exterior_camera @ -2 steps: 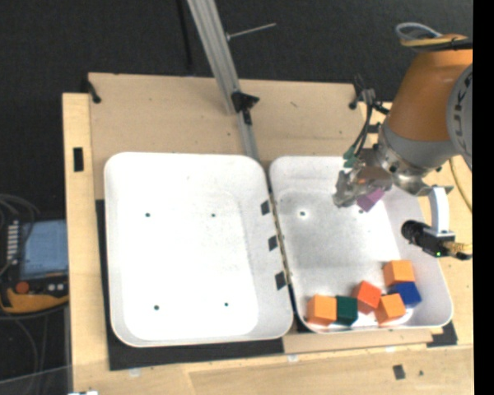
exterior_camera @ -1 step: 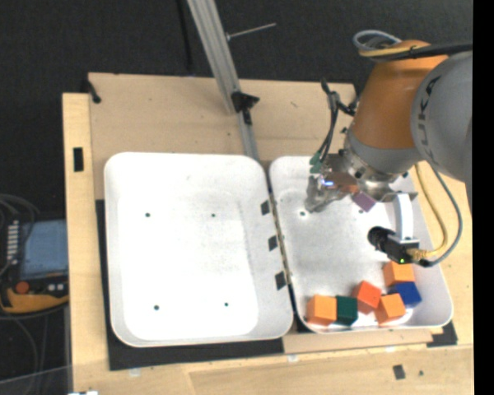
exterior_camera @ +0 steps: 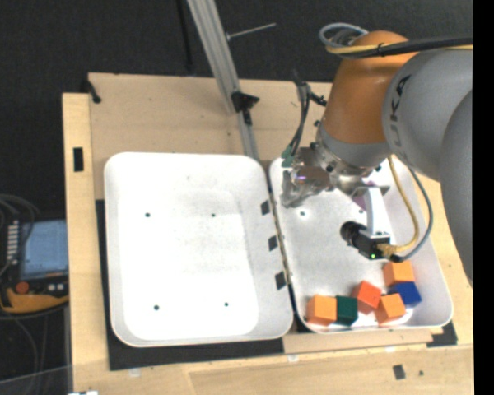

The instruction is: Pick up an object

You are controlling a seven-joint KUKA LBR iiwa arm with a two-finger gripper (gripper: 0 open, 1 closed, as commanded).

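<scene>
1. Far left, off the bench: blue device (exterior_camera: 45, 248) with tangled cables (exterior_camera: 0, 220) beside it, on the dark floor.
2. Wooden bench top (exterior_camera: 148, 113) carrying both bins side by side, their inner rims touching along the middle.
3. Left white bin (exterior_camera: 115, 220): shallow, rounded corners, a few small dark dots on its floor.
4. Thin metal rail (exterior_camera: 218, 52) slanting from the far edge down to the seam between the bins.
5. Right white bin (exterior_camera: 313, 245): holds all the blocks, gathered along its near wall.
6. Leftmost there, an orange block (exterior_camera: 320, 308), touching a green block (exterior_camera: 347, 310) on its right.
7. Next, a red-orange block (exterior_camera: 369, 293), slightly farther in, just beside a smaller orange block (exterior_camera: 391, 306).
8. Rightmost, a blue block (exterior_camera: 407, 293) touching another orange block (exterior_camera: 399, 271) on its far side, both close to the bin's right wall.
9. Grey arm (exterior_camera: 432, 97) with orange band (exterior_camera: 362, 89) reaching in from the right, above the far part of the right bin.
10. Gripper (exterior_camera: 296, 189) low over the far-left corner of the right bin, well apart from the blocks; nothing seen between the fingers; open or closed, cannot tell.
11. Small black fitting with a green light (exterior_camera: 361, 237) on a white bracket, hanging off the wrist, just far of the block cluster.
</scene>
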